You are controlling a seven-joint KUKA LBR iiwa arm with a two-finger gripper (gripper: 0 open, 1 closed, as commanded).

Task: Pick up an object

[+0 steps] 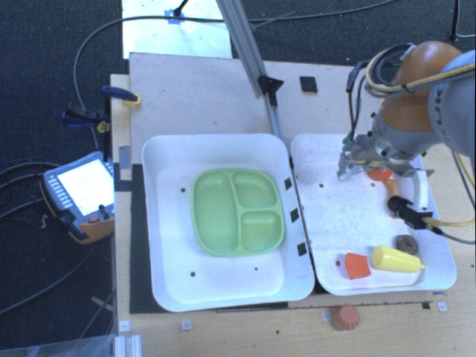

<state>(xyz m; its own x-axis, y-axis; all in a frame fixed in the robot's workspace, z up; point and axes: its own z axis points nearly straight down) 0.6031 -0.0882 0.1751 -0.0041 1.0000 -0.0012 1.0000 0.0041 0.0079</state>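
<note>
**Gripper low in right bin, loose pieces lying on the floor around it**

Bench (186, 95): pale board beneath everything, spreading out on every side of the jaws.

Arm (435, 103): grey with an orange band, up and to the right of the jaws, extending in from the right edge.

Left bin (160, 199): white and shallow, well to the left of the jaws, rim against rim with its neighbour.

Right bin (349, 229): white and shallow, directly beneath the jaws. Gripper (346, 171) down over its upper left part, close to the floor. Jaws apart or together: cannot tell from this angle.

Green plate (238, 210): three compartments, flat in the left bin, left of the jaws and somewhat lower in the view, well apart.

Teach pendant (80, 195): off the bench, far left of the jaws.

Yellow cone-shaped piece (396, 259): on its side on the right bin's floor, down and right of the jaws, well apart.

Orange disc (345, 317): on the bench outside the bin's front rim, almost straight below the jaws in the view.

Orange block (357, 265): on the bin floor just left of the yellow piece, below the jaws, well apart.

Brown ring (406, 243): just above the yellow piece, down and right of the jaws.

Red-orange piece (381, 174): just right of the jaws, partly hidden under the wrist; touching or not, cannot tell.

Black square (308, 85): on the bench, above the jaws and a little left.
</note>
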